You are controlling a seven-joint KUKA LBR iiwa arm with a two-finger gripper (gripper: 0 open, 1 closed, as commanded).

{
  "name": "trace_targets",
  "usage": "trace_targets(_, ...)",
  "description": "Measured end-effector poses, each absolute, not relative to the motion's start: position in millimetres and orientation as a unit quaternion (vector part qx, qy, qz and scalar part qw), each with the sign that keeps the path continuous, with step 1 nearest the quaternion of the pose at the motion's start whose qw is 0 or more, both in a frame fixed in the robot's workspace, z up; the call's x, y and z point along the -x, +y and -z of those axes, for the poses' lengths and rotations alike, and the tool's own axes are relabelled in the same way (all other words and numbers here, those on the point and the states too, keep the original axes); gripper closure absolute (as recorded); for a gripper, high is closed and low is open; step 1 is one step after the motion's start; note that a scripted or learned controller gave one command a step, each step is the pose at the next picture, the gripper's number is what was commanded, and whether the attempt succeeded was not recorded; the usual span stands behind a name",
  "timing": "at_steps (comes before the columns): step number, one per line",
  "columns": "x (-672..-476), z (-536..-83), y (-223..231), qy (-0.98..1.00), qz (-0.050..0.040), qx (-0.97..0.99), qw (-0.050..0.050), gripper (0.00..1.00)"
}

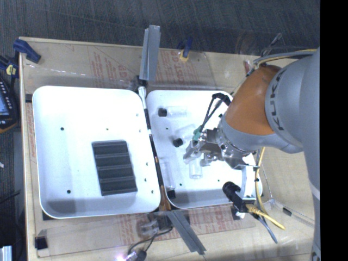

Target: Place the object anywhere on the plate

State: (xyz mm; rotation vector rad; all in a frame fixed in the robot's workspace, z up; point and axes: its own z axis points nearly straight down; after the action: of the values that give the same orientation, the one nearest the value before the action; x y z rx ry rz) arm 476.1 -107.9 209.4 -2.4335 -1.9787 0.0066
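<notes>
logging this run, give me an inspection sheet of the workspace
surface: bench bears a left bin and a right bin, side by side
job's things: dark ribbed plate lies in the left bin; small clear object lies in the right bin, under the gripper
clutter: two small dark knobs in the right bin
grippers: gripper low over the right bin; finger state unclear
cables: black cable loops along the wrist
surroundings: blue clamps at the bench's far edge; dark floor beyond
</notes>
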Motion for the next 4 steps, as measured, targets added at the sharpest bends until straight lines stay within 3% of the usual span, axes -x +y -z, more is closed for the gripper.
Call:
trace_targets(1, -492.6, -190.0, -47.4, -0.536, -0.0021, 0.844, 0.002, 1.00)
trace_targets(2, -507.7, -198.0, 5.3, -0.414, -0.0020, 0.910, 0.002, 1.00)
trace_targets(3, -616.0, -223.5, 69.5, -0.264, -0.0028, 0.964, 0.001, 1.00)
trace_targets(4, -638.6, -122.1, 105.1, -0.251, -0.0047, 0.968, 0.002, 1.00)
